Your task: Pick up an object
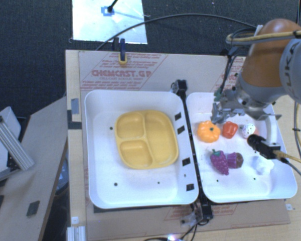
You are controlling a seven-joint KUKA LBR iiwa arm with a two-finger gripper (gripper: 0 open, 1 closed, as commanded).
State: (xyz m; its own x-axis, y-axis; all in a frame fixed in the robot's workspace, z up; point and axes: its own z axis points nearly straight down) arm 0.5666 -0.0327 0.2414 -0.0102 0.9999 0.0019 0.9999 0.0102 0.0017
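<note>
In the right bin (241, 190) lie an orange pumpkin-like toy (208, 131), a red pepper-like toy (230, 129), a white die with dots (248, 130), a purple grape bunch (220, 161) with a maroon piece (235, 159) beside it, and a white object (263, 164). My gripper (221, 113) hangs over the bin's upper middle, just above the orange and red toys. Nothing shows between its fingers.
The left bin (100, 185) holds a yellow compartment plate (145, 138). Black clips run along the divider (186, 149) between the bins. A black cable connector (261, 144) crosses the right bin's right side. A shiny sheet (108, 14) lies beyond the bench.
</note>
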